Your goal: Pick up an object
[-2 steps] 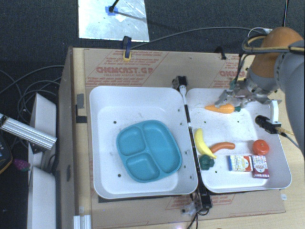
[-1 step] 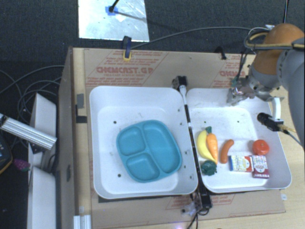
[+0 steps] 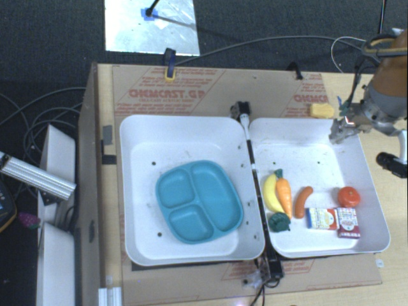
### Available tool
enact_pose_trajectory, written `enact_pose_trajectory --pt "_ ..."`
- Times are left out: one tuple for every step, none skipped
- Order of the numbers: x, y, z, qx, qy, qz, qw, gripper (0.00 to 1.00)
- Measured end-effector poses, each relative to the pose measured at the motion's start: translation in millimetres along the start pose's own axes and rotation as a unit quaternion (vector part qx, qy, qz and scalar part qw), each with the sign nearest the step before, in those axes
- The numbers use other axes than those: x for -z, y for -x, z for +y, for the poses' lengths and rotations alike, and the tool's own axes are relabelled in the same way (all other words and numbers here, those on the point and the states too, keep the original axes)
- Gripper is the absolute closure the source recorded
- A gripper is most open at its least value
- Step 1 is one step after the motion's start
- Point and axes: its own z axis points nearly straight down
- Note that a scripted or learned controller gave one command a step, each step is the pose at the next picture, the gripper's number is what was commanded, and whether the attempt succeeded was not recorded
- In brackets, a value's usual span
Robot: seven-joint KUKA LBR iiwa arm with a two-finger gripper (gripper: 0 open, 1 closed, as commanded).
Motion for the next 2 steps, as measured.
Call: enact_pose_trajectory --pt "32 -1 26 0.001 0.0 0.001 1.0 1.0" --pt "35 -49 27 0.001 -0.001 0.001 1.0 1.0"
